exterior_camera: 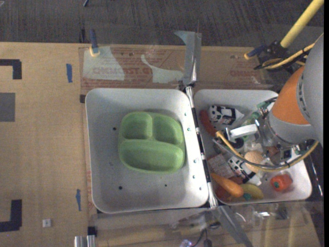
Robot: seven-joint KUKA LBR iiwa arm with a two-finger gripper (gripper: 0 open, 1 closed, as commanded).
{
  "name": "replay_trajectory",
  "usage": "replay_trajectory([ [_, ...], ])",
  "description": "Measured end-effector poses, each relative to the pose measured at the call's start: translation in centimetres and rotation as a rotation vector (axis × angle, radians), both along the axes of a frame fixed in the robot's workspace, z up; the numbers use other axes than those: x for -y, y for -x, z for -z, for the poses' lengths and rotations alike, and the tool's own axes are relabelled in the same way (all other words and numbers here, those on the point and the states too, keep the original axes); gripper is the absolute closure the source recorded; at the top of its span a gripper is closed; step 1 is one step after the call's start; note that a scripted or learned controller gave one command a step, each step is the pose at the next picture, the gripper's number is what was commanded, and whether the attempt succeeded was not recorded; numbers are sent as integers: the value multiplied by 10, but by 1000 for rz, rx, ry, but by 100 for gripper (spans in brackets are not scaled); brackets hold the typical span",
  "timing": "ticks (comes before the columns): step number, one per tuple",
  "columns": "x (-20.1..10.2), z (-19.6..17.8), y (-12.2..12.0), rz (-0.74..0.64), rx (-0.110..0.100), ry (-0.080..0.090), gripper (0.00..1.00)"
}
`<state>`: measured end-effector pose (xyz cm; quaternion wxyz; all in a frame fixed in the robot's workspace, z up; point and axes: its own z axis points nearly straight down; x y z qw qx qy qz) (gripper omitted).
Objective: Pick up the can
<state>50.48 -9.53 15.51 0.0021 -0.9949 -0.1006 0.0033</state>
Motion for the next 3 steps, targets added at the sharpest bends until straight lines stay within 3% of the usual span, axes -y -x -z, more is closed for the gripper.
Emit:
replay_trajectory([
  [1,24,51,20,-12,4,2,100],
  [2,19,-50,-52,-77,4,2,100],
  [3,18,-59,-52,-81,1,2,100],
])
